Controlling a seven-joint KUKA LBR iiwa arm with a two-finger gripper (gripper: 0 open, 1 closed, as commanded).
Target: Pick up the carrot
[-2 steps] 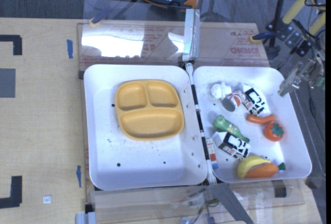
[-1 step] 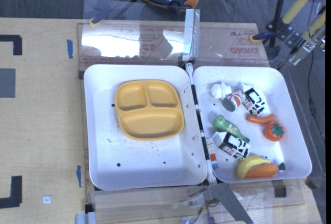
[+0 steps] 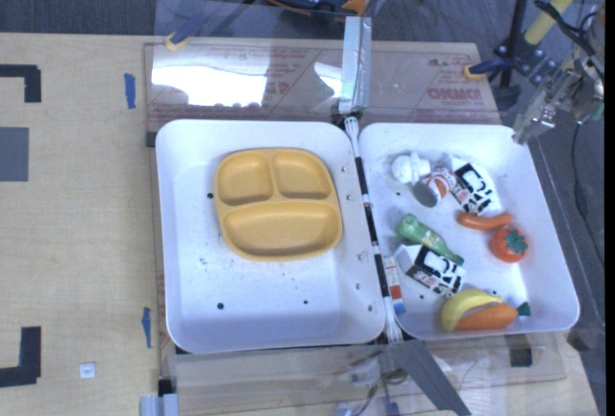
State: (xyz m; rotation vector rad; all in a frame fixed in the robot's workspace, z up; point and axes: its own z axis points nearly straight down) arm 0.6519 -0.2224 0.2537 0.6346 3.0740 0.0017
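Two shallow white bins are seen side by side across the middle of the frame. In the left bin (image 3: 183, 241) a yellow plastic plate with three compartments (image 3: 279, 203) sits upside of centre, and nothing there concerns the task.

In the right bin (image 3: 553, 260) a clutter of toy food is spread. Left to right, a green bottle-shaped toy (image 3: 423, 233) lies at centre, two black-and-white printed cartons (image 3: 432, 268) (image 3: 473, 185) lie below and above it, and a yellow banana (image 3: 464, 305) rests at lower centre. The orange plastic carrot with a green stub (image 3: 492, 315) is found at the lower right of this bin, lying flat, touching the banana's underside and close to the bin's near wall. A thin orange chili-like piece (image 3: 483, 221) and a round red tomato (image 3: 509, 244) lie further up and should not be mistaken for it.

At the upper right of the frame, outside the bin, the gripper (image 3: 538, 121) is seen well apart from the carrot; how far it is spread cannot be told, and nothing is seen in it.

A good pick would likely be made across the carrot's narrow width, toward its right half, so the banana is not caught. A descent clear of the near wall would be advisable.
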